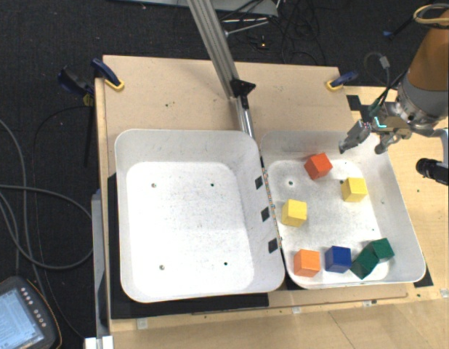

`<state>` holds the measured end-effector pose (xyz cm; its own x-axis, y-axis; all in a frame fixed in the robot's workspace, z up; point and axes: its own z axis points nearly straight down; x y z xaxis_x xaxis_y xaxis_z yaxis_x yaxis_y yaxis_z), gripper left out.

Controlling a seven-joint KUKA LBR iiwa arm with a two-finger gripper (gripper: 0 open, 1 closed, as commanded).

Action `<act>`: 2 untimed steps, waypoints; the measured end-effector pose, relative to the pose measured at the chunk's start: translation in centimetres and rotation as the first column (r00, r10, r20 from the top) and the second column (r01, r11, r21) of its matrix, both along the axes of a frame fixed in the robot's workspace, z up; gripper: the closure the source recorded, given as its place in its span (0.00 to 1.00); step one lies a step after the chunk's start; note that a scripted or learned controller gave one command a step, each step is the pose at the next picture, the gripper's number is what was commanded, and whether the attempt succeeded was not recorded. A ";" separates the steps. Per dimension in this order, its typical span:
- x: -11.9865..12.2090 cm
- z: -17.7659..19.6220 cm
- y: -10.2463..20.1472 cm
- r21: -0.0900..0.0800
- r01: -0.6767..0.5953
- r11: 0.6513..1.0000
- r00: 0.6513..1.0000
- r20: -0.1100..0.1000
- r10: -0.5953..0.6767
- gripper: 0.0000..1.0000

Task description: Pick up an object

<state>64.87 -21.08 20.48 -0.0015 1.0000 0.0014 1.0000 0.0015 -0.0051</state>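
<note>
While the wooden bench (181, 86) stands on a dark floor with cables (21, 195), the right bin (406, 246) contains two yellow cubes (294, 212), two orange cubes (318, 165), a blue cube (338, 259) and green blocks (373, 257). Beside it lies the left bin (137, 151). Above the right bin's far edge, the gripper (366, 140) has its fingers spread with nothing between them.

Single fixed camera, high above bench (174, 97), slanted down over both bins

You have two white bins on the bench: the left bin (130, 195) and the right bin (399, 217). You count seven blocks in the right one: two orange (318, 165) (306, 262), two yellow (354, 188) (294, 212), one blue (338, 259) and two green (382, 249) (365, 262).
</note>
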 end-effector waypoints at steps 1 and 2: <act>0.1 0.3 0.0 -0.002 -0.002 1.000 1.000 0.004 0.002 0.00; 0.5 -5.5 -0.7 -0.001 0.001 1.000 1.000 0.000 -0.001 0.00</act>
<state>65.38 -21.81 15.03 -0.0003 1.0000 0.0004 1.0000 0.0003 -0.0049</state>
